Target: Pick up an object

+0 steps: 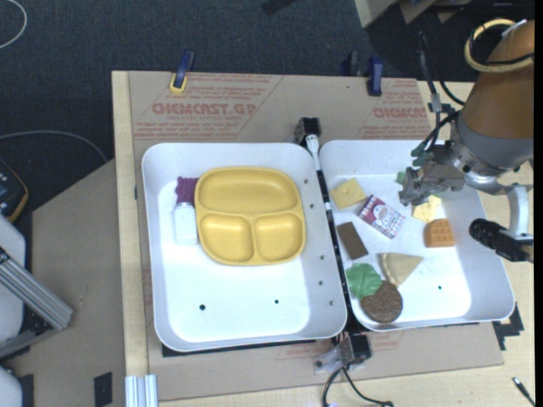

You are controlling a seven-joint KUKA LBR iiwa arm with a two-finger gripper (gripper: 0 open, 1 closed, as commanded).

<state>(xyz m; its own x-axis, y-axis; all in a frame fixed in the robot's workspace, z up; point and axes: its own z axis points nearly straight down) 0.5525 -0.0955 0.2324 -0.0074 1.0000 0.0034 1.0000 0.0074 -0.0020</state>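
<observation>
While the pincer (pixel 422 185) hangs over the right bin (pixel 475 308), nothing is picked yet. I cannot tell its grip. Next, it must drop onto the yellow block (pixel 428 209).

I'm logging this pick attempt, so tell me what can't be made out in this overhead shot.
- Claw: its dark tip blends into the wrist hardware, so its tips' spacing is unreadable.
- Pale yellow piece: partly covered by the claw; whether they touch is unclear.
- Purple item and white item: partly hidden behind the yellow tray.
- Red-and-white packet: print too small.
- Arm: cut off by the right edge.
</observation>
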